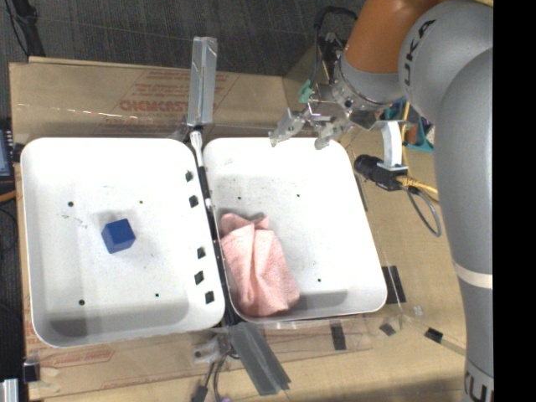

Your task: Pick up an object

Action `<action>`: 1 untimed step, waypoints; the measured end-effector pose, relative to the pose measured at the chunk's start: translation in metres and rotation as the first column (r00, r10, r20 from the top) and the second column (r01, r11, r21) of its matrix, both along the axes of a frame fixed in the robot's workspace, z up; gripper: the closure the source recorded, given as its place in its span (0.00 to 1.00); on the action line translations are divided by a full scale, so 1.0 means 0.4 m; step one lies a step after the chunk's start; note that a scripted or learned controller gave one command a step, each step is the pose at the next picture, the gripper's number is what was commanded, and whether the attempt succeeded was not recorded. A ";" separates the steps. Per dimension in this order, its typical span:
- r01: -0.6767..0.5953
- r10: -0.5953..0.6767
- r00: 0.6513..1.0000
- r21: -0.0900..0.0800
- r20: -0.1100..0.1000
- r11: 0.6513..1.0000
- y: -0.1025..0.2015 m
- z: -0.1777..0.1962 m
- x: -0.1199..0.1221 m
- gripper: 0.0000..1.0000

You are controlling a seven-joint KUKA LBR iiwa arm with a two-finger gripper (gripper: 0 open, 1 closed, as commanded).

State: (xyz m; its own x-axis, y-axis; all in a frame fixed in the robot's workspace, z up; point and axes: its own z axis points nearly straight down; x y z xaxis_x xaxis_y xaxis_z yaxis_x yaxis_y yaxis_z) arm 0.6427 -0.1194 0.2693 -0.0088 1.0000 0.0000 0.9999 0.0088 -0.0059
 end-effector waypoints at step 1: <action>-0.033 0.033 0.999 0.000 -0.001 0.999 0.048 -0.271 -0.141 0.00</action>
